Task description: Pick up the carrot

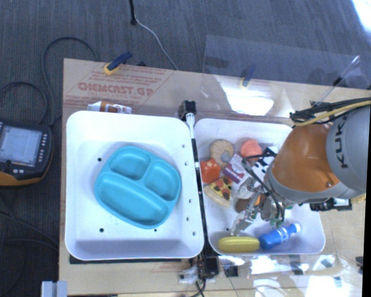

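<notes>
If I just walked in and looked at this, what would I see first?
Probably the big grey robot arm with its shiny orange band, reaching in from the right over the right white bin. Next, the bright blue plastic tray with three compartments, lying alone in the left white bin. Then the heap of toy food under the arm, with a yellow lemon-like piece and a blue bottle at the near edge.

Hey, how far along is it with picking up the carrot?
Early. Done: the arm has reached over the right bin, tool low among the toys. In hand: nothing visibly gripped. Left: the orange carrot-like piece lies by the bin's left wall, ungrasped.
</notes>
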Robot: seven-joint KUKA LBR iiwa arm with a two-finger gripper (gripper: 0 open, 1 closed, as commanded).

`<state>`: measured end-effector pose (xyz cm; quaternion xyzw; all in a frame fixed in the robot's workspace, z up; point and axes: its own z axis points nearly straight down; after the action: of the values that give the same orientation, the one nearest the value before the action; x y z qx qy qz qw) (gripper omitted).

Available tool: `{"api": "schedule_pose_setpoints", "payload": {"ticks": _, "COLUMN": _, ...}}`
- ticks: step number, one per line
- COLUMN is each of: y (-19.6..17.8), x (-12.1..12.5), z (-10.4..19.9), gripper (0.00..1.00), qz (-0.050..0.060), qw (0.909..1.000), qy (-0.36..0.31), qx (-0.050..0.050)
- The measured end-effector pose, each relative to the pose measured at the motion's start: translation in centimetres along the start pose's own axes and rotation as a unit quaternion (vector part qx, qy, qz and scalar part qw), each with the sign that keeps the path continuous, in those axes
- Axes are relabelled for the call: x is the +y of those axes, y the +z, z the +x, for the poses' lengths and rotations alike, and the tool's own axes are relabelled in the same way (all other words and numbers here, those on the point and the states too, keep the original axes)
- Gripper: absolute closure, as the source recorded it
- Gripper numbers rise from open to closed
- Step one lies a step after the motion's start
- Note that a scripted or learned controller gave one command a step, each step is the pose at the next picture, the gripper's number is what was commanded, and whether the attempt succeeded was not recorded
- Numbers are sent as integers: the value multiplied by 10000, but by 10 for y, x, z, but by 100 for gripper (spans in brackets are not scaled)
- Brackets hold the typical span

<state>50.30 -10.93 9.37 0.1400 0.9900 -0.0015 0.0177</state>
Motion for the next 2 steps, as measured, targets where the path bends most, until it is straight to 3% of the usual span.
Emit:
{"api": "schedule_pose_setpoints", "payload": {"ticks": 1, "y": -10, "x": 1, "z": 0, "gripper": 100, "qz": 5, "qw": 10000, "qy": -13, "qx": 17}}
{"api": "schedule_pose_setpoints", "payload": {"ticks": 2, "y": -1, "x": 3, "z": 9, "gripper": 100, "qz": -17, "qw": 9791, "qy": -2035, "qx": -1}}
